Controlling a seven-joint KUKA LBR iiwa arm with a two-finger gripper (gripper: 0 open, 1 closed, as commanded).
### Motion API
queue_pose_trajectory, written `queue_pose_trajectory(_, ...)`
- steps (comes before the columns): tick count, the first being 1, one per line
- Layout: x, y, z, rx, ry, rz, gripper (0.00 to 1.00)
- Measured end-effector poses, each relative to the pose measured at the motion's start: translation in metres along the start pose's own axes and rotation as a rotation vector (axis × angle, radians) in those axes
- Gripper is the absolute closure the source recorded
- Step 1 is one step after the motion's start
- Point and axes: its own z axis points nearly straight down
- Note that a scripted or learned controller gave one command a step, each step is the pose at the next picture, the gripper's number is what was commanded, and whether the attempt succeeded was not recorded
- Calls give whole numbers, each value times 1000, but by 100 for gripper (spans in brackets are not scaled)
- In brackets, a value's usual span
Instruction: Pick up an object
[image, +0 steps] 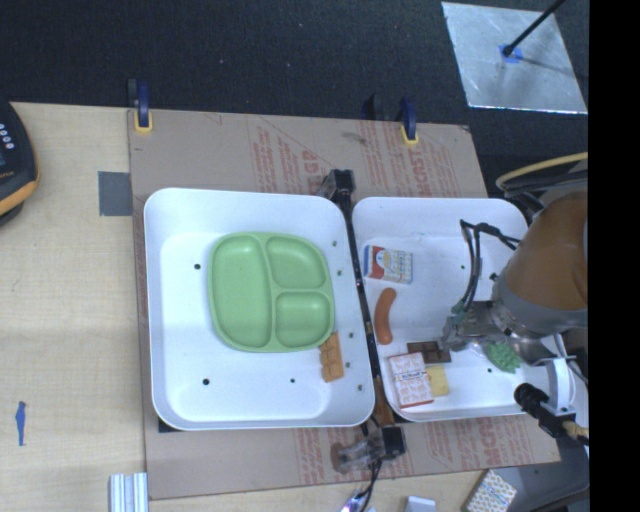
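My gripper (452, 335) hangs low in the right bin (430, 215), just above a small brown block (430, 352). The sausage (383, 313) lies nearby; whether my tool is spread or pressed together, I cannot tell

Wooden bench (70, 300) bears cardboard sheet (300, 150); two white bins (165, 300) atop.

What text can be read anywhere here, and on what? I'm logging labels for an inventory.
Red lettering on the cardboard sheet: mirrored and faint, unreadable.
Small carton, red and white label: too blurred to read.
Red-printed packet: print too small to read.
Dark device at the left edge: buttons unreadable.
No legible text anywhere.
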Motion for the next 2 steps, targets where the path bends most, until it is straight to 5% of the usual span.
queue_pose_trajectory(1, 47, -13, -42, -1, -2, -1, 100)
queue_pose_trajectory(2, 44, -13, -40, 0, -3, 4, 0)
